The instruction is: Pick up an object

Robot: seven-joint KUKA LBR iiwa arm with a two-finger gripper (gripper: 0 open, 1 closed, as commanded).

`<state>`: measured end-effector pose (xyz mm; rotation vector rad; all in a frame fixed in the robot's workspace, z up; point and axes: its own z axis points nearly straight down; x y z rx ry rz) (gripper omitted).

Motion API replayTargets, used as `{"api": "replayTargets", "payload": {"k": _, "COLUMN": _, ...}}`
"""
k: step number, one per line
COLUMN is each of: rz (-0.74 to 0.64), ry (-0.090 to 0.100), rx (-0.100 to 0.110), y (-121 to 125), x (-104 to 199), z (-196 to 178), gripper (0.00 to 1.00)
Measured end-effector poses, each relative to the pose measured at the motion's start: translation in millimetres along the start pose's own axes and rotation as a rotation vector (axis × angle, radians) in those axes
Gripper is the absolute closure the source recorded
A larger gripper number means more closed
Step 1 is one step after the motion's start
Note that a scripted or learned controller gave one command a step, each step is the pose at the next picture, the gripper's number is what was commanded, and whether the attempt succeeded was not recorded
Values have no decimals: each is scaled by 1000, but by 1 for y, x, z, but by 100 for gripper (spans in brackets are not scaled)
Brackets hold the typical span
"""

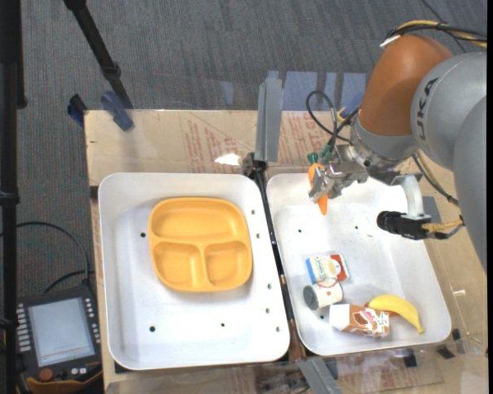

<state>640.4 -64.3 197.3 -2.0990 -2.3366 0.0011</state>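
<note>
The tool [322, 189], above the right bin [411, 257], apparently grips an orange carrot [319, 190].

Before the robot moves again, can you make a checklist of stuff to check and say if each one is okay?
1. Something between the pincer fingers: ok, a small orange carrot-like toy hangs there.
2. Toy lifted off the right bin: ok, it looks raised above the floor.
3. Grip firm enough: cannot tell, too small to judge.
4. Yellow divided plate lying flat in the left bin: ok.
5. Banana, cartons and cup lie apart from the pincer: ok, they sit at the bin's near end.
</note>
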Motion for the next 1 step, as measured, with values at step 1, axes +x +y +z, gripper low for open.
{"api": "replayTargets", "payload": {"k": 1, "rz": 0, "ry": 0, "rx": 1, "y": 0, "x": 0, "z": 0, "gripper": 0}}
